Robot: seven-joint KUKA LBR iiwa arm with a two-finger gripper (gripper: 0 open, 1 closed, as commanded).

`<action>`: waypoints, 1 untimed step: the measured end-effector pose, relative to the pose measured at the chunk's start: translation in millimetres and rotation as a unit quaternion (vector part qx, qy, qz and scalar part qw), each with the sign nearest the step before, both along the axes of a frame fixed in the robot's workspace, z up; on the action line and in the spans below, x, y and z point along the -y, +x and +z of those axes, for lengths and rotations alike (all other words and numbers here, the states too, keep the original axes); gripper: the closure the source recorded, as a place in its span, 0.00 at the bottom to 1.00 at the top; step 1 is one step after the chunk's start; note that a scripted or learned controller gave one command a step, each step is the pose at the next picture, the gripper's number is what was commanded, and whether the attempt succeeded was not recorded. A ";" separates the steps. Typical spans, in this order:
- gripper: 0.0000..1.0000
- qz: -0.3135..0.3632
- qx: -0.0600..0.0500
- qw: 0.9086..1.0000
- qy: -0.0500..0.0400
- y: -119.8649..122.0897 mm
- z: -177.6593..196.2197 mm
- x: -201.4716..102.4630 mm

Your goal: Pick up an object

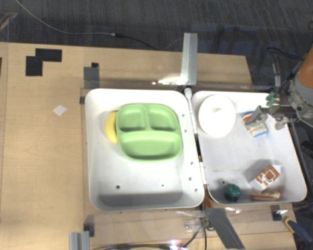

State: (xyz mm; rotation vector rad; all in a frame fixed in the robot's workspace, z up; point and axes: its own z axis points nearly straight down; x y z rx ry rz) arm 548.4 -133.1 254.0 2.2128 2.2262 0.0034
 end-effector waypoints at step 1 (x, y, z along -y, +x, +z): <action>0.00 -0.062 -0.001 0.998 0.000 31.4 -83.7 23.8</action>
